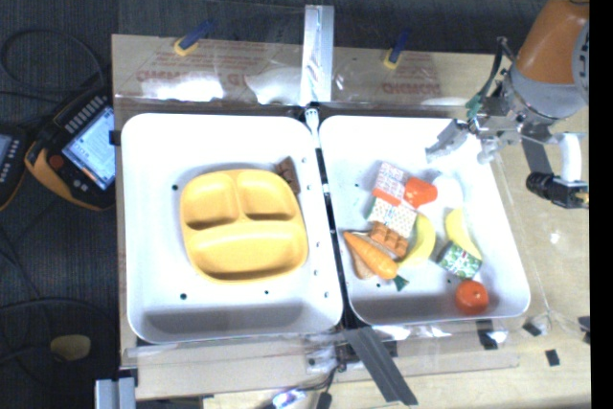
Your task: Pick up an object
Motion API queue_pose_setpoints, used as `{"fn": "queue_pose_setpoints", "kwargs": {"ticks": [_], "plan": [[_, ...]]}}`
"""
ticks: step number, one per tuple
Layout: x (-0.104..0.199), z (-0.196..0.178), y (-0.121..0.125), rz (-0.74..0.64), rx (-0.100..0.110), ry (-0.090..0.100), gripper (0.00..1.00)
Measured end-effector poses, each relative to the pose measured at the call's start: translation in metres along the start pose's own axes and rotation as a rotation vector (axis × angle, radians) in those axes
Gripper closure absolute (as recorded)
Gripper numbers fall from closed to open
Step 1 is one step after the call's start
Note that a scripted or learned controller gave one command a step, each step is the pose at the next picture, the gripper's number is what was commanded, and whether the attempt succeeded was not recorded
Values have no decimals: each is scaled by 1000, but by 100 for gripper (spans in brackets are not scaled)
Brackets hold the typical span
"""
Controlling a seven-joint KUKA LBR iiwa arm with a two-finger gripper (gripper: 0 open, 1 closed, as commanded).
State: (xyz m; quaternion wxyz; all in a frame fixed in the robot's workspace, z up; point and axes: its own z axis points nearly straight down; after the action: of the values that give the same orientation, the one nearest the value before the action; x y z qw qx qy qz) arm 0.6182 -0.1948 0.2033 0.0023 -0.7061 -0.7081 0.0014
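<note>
dark carpet surrounds a pale wooden bench, and a handheld pendant with a lit screen lies on the floor off the bench's left edge, its cables trailing away. two shallow white bins sit side by side on the bench. the left bin holds a yellow divided tray with a small brown piece at its upper right corner. the right bin holds the toy food: a carrot, a waffle-like piece, a patterned carton, a red piece just beside it, two bananas, a small green-and-white box and a tomato near the lower right corner.

judging by this, the pick is barely begun. every object lies flat in the bin, none lifted. the gripper hangs over the upper right part of the right bin, above bare white floor, apart from the nearest items, the carton and the red piece. nothing sits between its fingers; how wide they stand i cannot tell from this slant. what is left is the whole job: choosing a target, moving over it, descending, closing and lifting.

clear plastic sheeting held by blue-and-yellow clips lies along the bench's far edge.
</note>
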Motion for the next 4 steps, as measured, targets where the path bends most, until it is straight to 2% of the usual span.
{"fn": "queue_pose_setpoints", "kwargs": {"ticks": [1,2,3,4], "plan": [[43,95,10,-50,-26,-6,0],[18,105,-102,-145,-41,-13,0],[19,95,-97,-146,-49,-13,100],[23,70,-111,-189,0,1,100]]}}
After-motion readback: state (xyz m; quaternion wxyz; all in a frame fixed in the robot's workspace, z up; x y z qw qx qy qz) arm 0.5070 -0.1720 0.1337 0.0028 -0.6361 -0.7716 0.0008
